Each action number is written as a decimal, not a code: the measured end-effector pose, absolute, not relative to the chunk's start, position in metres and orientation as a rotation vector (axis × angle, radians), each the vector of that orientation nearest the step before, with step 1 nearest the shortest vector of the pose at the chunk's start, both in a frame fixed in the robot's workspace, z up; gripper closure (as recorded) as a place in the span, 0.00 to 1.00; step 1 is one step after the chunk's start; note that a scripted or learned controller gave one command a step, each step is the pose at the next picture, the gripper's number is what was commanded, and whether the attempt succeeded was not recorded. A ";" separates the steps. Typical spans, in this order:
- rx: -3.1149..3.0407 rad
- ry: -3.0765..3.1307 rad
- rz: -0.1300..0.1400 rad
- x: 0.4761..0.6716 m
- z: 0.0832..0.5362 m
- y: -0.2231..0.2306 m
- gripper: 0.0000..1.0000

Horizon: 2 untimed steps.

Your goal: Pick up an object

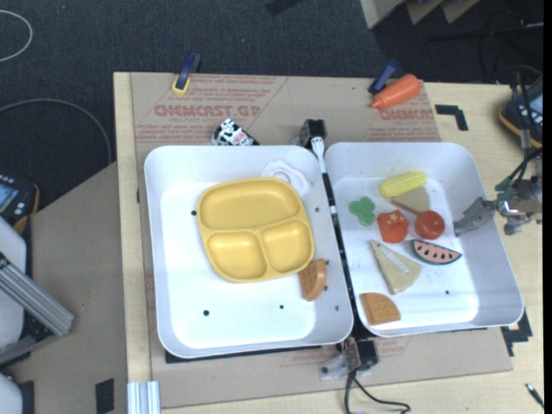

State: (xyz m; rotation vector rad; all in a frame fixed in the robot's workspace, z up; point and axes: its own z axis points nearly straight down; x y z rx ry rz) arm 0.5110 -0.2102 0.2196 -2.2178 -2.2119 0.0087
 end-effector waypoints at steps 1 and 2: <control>-2.222 -2.222 0.000 0.514 0.225 -0.210 0.00; -2.215 -2.216 0.004 0.511 0.162 -0.205 0.00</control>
